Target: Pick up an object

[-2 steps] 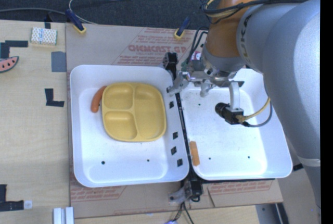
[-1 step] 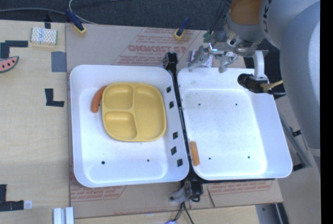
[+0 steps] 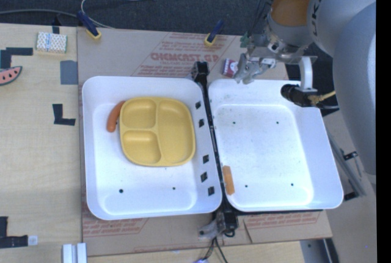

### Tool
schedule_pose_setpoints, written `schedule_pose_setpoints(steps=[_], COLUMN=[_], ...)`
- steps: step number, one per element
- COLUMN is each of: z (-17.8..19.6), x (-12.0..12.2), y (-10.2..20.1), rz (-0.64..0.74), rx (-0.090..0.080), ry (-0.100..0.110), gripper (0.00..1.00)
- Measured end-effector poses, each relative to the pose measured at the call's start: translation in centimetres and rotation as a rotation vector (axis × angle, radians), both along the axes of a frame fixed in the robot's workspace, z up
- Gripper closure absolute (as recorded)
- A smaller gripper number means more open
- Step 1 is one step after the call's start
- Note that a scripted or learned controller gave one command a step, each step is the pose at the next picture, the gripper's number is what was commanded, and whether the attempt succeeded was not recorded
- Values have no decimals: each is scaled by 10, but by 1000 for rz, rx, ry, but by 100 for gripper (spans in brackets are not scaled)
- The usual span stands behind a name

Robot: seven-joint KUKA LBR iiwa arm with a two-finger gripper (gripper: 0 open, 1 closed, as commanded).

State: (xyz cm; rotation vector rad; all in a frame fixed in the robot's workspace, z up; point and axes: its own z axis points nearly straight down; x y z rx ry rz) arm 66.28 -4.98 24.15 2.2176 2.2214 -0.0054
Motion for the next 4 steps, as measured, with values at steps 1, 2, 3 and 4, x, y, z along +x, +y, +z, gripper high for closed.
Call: schedule_pose_setpoints(steps=[1,2,3,4], z=[0,10,9,19], x=[0,0,0,0], y=[0,0,0,0], rz=[0,1,1,1], rx=[0,-2,-2,-4], ry=[1,1,1,1], gripper=[0,100,0,100])
